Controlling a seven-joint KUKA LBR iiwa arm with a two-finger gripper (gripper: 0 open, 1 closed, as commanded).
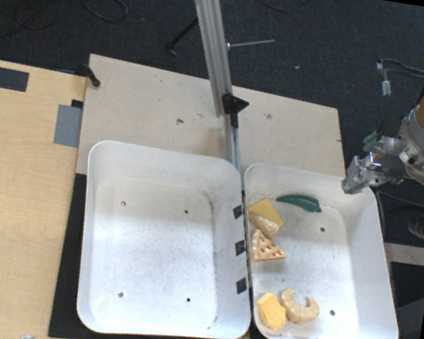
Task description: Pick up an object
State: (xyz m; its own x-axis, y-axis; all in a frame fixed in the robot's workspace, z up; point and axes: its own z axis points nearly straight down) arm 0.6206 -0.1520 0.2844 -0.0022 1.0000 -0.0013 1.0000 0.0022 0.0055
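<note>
The right bin (367, 255) holds several small items: a dark green pod-shaped piece (300, 202) near its back, a yellow wedge (266, 212) and a tan waffle-like piece (266, 249) against its left wall, and a yellow lump (271, 311) beside a beige curled piece (300, 307) near the front. My gripper (355, 179) hangs over the bin's back right corner, above the rim and apart from all the items. It is small and seen side-on.
The left bin (100, 210) sits beside the right one. A slanted aluminium bar (215, 53) runs from the back down to the divider between the bins. Beige board lies behind, wooden bench to the left.
</note>
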